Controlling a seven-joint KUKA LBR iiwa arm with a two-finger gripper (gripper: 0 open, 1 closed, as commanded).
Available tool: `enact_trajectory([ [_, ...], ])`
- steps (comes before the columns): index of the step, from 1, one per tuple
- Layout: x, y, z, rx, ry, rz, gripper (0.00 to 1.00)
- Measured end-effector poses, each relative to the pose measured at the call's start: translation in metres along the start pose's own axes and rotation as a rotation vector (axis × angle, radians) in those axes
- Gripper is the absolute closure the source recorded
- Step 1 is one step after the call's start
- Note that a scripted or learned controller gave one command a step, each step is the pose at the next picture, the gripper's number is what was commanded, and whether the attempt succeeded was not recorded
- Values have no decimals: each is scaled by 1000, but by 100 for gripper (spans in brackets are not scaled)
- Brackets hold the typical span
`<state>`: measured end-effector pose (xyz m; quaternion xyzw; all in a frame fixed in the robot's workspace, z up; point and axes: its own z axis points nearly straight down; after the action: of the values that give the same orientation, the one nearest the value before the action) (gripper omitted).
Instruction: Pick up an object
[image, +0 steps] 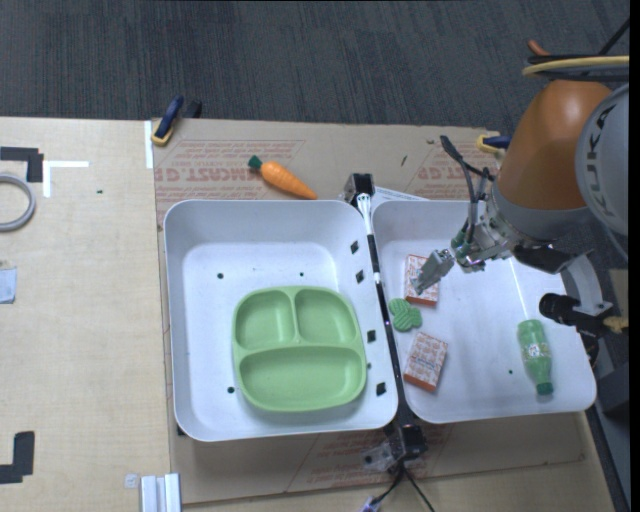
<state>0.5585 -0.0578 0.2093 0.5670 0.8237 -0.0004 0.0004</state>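
Two white bins sit side by side on the surface. The left bin (190, 300) carries a green divided plate (299, 348), lying flat toward its near edge. The right bin (480, 390) holds the loose pickables — likely why the arm is working there.

The tool (436, 268) hangs low over the far-left part of the right bin, angled down and toward the bin's left wall. Its tip sits right at the upper snack packet (421, 280), which lies flat beside that wall. I cannot tell how wide the tool stands, or whether anything is caught in it — the tip merges with the packet at this slant. Contact also unclear.

Other candidates in the right bin:
- green ridged piece (405, 317), just below the upper packet, against the left wall
- second snack packet (425, 360), flat, nearer the near edge
- green bottle (535, 355), on its side near the right wall, well apart from the rest

Judgement: the upper packet looks like the target — closest to the tip. It is thin and flat on the bin floor, and close to the wall, so a pinch may slide off or clip the wall.

Outside the bins, a toy carrot (283, 178) lies on cardboard toward the surface's far edge and a blue clip (168, 120) near the cardboard's far-left corner; neither looks in play.
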Motion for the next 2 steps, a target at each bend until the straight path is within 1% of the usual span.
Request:
enact_trajectory([
  [1,17,57,17,-1,-1,-1,0],
  [2,19,20,17,1,1,-247,0],
])
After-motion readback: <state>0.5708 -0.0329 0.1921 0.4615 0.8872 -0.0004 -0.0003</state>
